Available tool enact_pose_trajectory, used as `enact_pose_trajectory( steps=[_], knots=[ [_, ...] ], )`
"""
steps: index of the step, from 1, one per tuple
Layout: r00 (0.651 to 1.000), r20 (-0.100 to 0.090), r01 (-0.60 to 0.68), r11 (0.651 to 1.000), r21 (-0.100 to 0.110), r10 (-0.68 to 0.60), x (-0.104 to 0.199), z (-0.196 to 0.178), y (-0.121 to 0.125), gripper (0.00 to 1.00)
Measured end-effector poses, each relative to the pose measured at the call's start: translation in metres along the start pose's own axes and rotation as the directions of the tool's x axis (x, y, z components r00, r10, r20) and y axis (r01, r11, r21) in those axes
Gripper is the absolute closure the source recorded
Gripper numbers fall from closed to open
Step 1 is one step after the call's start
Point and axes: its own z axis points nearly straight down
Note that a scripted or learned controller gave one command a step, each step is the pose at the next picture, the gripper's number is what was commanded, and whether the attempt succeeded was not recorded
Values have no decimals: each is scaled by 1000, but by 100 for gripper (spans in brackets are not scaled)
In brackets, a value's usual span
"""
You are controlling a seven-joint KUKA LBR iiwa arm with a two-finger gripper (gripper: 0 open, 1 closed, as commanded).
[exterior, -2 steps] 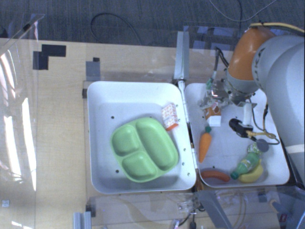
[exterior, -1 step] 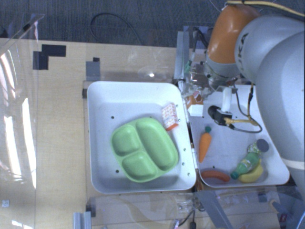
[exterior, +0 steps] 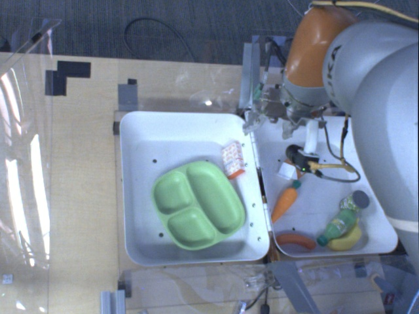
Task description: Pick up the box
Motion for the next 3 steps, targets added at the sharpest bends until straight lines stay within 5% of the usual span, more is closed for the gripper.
enact_pose_trajectory(
  steps=[1, 2, 3],
  knots=[
    [999, 0, -36, 999, 2, 36, -16, 1, -59, 0],
    [992, 1, 130, 992, 1, -130, 14, 0, 9, 0],
    [992, 1, 130, 992, 1, -130, 14, 0, 9, 0]
  ],
)
